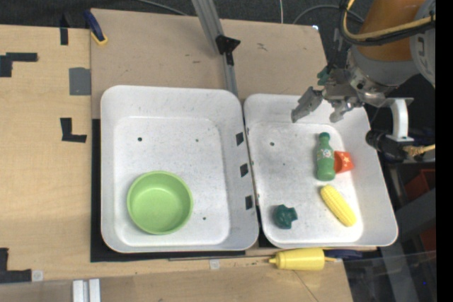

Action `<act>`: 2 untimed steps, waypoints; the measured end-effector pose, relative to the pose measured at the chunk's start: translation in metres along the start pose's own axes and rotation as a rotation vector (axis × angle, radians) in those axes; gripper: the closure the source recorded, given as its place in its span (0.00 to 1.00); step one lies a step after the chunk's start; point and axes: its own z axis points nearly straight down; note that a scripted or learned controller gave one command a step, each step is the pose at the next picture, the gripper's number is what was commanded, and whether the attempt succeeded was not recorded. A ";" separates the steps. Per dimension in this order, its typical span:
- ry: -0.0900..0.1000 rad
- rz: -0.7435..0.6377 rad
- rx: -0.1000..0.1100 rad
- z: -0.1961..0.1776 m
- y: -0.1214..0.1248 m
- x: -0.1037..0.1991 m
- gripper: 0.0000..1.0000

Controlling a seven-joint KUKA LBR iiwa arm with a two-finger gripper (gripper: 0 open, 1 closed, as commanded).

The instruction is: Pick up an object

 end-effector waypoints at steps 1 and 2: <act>0.000 0.000 0.000 0.000 0.000 0.000 0.00; -0.001 0.002 0.005 0.060 0.005 -0.006 0.00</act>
